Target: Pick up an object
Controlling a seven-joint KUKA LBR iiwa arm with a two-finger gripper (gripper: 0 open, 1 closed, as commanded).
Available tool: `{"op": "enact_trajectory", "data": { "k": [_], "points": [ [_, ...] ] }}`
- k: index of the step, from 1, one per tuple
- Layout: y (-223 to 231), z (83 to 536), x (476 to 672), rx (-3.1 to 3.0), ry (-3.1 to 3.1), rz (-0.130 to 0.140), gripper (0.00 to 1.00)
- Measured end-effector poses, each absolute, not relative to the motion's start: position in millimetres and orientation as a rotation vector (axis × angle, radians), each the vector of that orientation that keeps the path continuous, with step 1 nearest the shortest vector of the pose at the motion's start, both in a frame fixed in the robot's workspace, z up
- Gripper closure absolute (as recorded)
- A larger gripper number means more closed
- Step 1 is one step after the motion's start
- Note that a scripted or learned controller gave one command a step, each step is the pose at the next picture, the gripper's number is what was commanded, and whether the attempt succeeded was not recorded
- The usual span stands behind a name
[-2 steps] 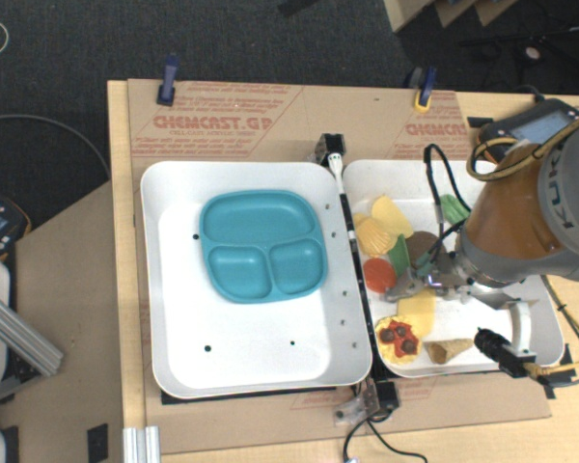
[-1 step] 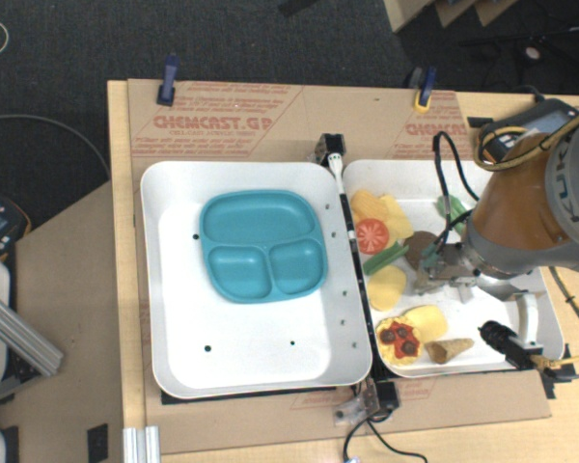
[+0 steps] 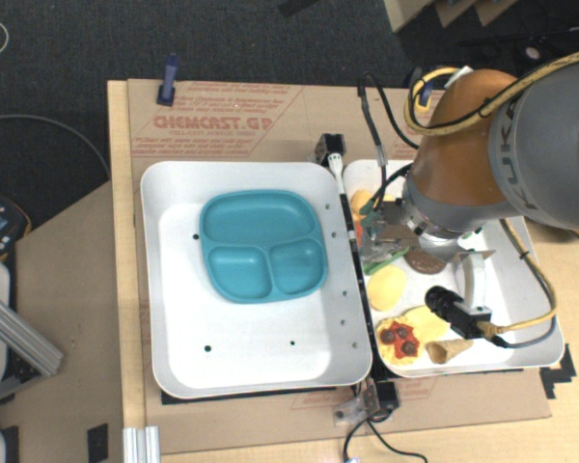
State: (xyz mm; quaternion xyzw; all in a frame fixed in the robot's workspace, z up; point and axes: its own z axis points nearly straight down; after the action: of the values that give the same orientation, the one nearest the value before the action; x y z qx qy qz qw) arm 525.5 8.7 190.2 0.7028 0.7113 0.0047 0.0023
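Your arm [image 3: 482,143] covers the right bin's [image 3: 540,350] far half; finger state can't be told. Left bin [image 3: 164,287] holds a teal tray [image 3: 262,244], its near edge open.

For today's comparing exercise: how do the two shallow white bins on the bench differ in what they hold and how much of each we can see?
The left white bin holds one teal divided plate; the right white bin holds several small pieces, among them a yellow lemon-like piece and a brown cone. The left bin shows whole; the grey and orange arm hides much of the right one. Both are shallow, white and lie side by side.
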Motion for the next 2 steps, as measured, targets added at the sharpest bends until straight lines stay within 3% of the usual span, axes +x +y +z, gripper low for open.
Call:
{"op": "enact_trajectory", "data": {
  "k": [1, 2],
  "points": [
    [85, 345, 496.3, 2.204, 2.229, 0.024, 1.0],
    [169, 377, 478.8, 2.212, 2.227, 0.008, 1.0]
  ]
}}
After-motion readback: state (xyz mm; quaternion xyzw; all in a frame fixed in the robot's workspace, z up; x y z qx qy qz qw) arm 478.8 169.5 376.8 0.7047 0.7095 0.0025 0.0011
